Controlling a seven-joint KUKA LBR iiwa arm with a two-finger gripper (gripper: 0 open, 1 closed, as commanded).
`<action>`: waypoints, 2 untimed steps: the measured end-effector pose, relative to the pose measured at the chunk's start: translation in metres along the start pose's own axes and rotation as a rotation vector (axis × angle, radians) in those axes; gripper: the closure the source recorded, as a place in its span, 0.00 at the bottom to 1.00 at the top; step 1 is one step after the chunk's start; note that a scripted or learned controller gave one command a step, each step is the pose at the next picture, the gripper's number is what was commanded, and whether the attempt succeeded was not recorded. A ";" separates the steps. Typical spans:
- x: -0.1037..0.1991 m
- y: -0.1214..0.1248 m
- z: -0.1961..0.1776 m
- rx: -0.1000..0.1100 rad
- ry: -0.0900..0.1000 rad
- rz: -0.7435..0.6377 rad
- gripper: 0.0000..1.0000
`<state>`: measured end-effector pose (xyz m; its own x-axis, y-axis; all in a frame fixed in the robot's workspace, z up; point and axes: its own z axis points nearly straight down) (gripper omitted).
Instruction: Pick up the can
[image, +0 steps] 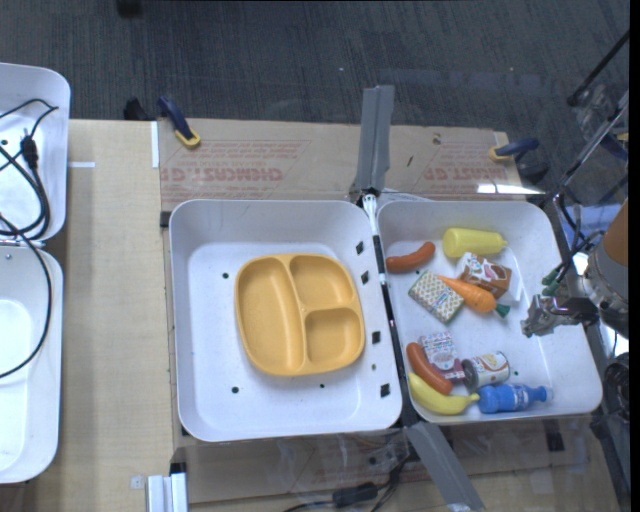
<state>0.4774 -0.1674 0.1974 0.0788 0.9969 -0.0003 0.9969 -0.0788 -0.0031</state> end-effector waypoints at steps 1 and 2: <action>0.000 0.000 0.000 0.000 0.000 0.001 0.00; -0.005 0.001 -0.078 -0.001 -0.002 0.246 0.00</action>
